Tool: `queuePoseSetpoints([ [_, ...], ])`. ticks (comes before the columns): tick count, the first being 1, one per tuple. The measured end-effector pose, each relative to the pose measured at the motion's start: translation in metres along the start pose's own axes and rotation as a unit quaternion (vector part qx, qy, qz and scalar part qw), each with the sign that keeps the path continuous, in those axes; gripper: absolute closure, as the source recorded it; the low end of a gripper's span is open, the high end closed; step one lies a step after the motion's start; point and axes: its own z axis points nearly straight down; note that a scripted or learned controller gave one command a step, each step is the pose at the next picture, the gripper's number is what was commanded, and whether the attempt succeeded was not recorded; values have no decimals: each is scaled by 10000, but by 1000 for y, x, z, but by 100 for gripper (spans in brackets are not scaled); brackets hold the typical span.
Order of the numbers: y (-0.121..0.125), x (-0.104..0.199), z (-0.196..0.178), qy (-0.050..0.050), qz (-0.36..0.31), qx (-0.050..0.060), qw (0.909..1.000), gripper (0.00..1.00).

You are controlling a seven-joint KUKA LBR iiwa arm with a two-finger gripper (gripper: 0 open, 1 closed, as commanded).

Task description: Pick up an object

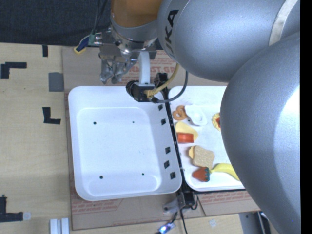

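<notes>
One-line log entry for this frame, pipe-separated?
arm: grey KUKA arm over bins | gripper: above left white bin's far rim, nothing seen held | right bin: toy food, bread slice included

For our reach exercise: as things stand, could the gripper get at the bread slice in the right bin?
Probably yes. The bread slice lies flat and uncovered in the right bin, beside the banana and a red piece. The gripper sits beyond the left bin, so it must swing across first.
</notes>
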Motion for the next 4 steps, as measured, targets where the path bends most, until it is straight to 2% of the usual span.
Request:
queuePoseSetpoints([
  [1,17,0,-159,48,8,-170,9998,100],
  [2,38,-12,-192,25,26,-121,9999,100],
  [3,-12,-1,-22,-6,13,0,10000,100],
  [4,14,0,-183,51,10,-181,9998,100],
])
